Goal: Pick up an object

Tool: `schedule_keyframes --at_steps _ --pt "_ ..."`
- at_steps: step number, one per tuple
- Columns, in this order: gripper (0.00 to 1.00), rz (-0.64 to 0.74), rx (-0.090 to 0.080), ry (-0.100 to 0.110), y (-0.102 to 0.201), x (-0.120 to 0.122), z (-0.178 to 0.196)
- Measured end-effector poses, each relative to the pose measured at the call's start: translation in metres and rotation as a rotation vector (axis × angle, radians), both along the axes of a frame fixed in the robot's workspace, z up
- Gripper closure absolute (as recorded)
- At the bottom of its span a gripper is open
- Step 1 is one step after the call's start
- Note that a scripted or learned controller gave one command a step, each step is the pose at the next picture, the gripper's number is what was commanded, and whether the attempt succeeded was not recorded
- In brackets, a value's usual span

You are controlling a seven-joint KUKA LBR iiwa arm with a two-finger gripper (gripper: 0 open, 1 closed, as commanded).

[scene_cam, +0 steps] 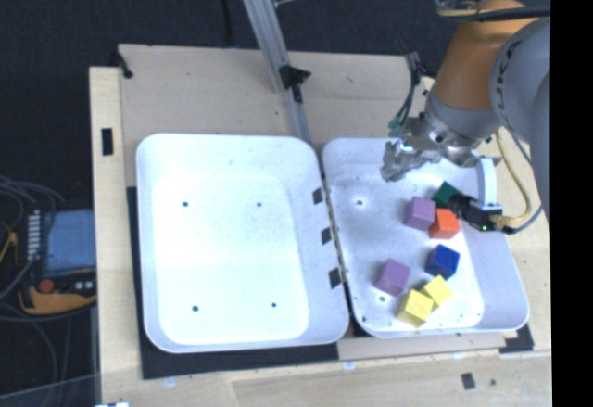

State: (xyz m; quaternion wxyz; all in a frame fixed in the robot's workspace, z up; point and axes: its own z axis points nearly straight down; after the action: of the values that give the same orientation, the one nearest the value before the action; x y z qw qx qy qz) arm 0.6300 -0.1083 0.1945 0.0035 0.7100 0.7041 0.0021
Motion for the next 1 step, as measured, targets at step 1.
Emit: schedule_keyframes --at_steps 1 --pt "1.0 0.004 -0.001 0.002 -0.0068 0.0024 0.0618"
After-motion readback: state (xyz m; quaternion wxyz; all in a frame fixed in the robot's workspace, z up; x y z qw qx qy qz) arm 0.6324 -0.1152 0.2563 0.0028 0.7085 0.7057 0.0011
